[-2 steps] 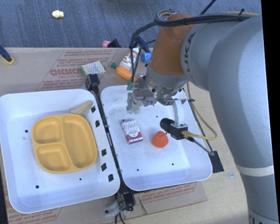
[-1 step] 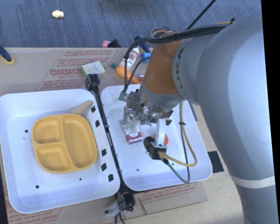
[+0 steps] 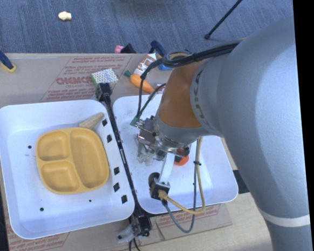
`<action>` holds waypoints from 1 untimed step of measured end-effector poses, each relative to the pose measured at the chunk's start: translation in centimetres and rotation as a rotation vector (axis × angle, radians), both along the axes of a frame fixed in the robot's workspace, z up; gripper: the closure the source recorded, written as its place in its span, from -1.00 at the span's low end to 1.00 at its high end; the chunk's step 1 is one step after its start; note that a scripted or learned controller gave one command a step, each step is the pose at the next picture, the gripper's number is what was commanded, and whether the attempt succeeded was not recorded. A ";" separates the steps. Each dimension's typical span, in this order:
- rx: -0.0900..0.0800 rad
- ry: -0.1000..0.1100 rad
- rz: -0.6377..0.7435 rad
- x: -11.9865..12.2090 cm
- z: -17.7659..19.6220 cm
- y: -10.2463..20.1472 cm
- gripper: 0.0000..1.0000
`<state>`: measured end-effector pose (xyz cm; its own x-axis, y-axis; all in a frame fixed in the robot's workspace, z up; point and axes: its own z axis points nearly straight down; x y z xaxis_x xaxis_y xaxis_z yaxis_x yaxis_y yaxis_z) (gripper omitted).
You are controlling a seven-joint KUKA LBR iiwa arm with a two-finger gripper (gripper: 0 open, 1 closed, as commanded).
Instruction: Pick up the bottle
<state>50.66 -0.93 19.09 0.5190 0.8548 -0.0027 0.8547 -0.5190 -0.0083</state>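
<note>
My gripper (image 3: pixel 147 148) is down low in the right bin (image 3: pixel 218 185), near its left wall, under the grey wrist with the orange band. Just right of it, an orange-red and white piece (image 3: pixel 181 159) peeks out from beneath the wrist. It looks like part of the bottle, and the arm hides most of it. I cannot make out anything held in the gripper. A white sleeve with a black end (image 3: pixel 160 182) and a yellow cable (image 3: pixel 181 207) trail from the wrist across the bin floor.
The left bin (image 3: pixel 13 160) holds a yellow divided plate (image 3: pixel 72 159) and a tan piece (image 3: pixel 91 121). A black divider (image 3: pixel 118 152) runs between the bins. Behind the right bin, on the cardboard, lie an orange object (image 3: pixel 140 82) and a checked block (image 3: pixel 104 76).
</note>
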 end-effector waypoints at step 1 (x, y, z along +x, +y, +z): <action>-0.001 -0.001 -0.078 -3.1 0.0 -2.8 1.00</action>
